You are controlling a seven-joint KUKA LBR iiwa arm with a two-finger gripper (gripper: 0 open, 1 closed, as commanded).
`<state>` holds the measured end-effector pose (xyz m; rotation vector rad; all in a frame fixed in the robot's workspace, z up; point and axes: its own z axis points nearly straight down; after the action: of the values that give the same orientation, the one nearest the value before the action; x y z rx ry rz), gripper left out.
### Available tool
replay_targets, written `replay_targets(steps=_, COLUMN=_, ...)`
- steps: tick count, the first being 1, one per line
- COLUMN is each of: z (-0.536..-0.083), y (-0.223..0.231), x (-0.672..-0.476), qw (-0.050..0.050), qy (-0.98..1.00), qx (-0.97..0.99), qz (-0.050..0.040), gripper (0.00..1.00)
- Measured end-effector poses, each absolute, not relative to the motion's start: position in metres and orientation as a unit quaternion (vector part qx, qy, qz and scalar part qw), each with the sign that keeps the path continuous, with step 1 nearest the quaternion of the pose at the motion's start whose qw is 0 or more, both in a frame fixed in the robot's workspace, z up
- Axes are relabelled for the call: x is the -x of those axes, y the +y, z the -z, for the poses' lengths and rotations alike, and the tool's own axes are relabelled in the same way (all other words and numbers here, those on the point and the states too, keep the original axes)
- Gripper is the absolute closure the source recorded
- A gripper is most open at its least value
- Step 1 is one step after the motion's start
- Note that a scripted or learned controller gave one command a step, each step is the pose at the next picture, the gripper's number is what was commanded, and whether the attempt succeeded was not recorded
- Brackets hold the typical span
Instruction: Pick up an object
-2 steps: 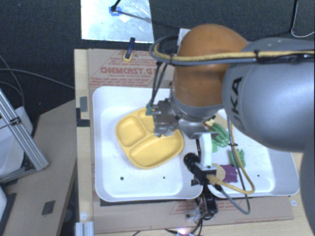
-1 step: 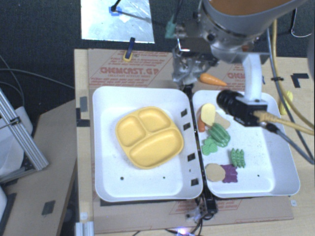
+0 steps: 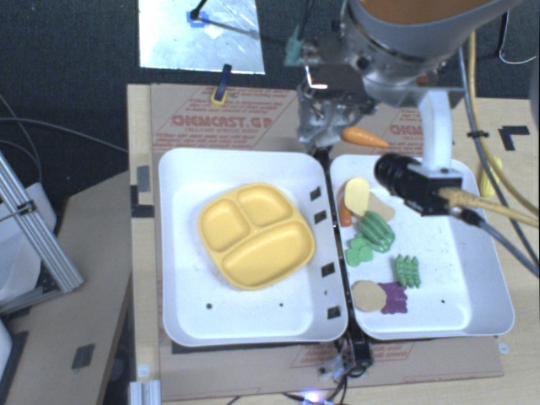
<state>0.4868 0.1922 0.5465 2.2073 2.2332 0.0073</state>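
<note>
**Arm poised at far rim of bins, carrot at gripper**

Wrist housing, grey with orange above, fills the upper right and sits closest to the lens. From it the arm (image 3: 422,15) reaches in from the right and points down and away toward the far edge of the bins. Gripper (image 3: 325,129) hangs over the far end of the divider between the bins. Whether its fingers are wide or narrow cannot be told; they are blurred and dark.

Carrot (image 3: 364,137) lies just right of the gripper, at the far rim of the right bin (image 3: 481,302). Contact between carrot and gripper cannot be confirmed.

Nearer than the gripper, in the right bin: a yellow piece (image 3: 357,196), green pieces (image 3: 375,230), a tan disc (image 3: 367,294), a purple piece (image 3: 394,297).

Left and nearer, the left bin (image 3: 181,310) holds a yellow tray (image 3: 256,234), upright.
</note>
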Motion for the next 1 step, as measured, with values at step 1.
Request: replay_targets(steps=1, z=-0.2509, y=0.1513, x=-0.527, qw=-0.003, qy=0.706, qx=-0.708, qz=0.0063, gripper=1.0)
